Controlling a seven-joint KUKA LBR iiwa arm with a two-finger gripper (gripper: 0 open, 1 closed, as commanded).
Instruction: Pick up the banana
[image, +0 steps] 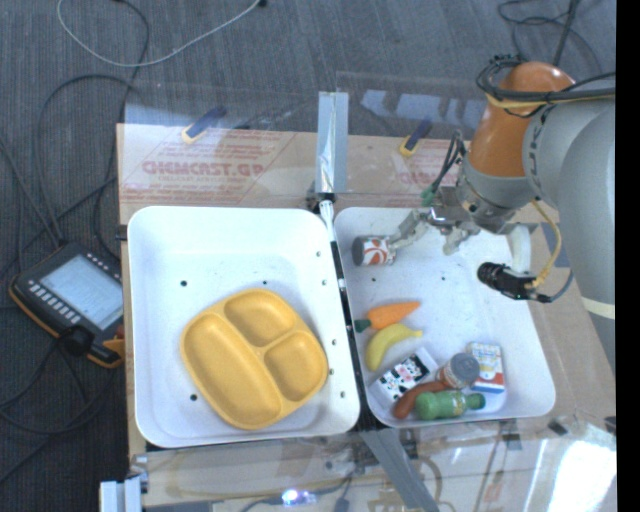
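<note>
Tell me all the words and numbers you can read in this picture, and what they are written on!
"CHEMCAST.GP": faint red print on the brown sheet behind the bins; the letters are washed out, so this reading is unsure.
Small can: red and white label, too small to read.
Black and white carton: print too blurred to read.
Small box: print too blurred to read.
Handheld pendant: screen too blurred to read.

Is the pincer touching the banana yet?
Apart. The camera view shows the pincer near the right bin's far end, with bare bin floor between it and the banana.
</note>
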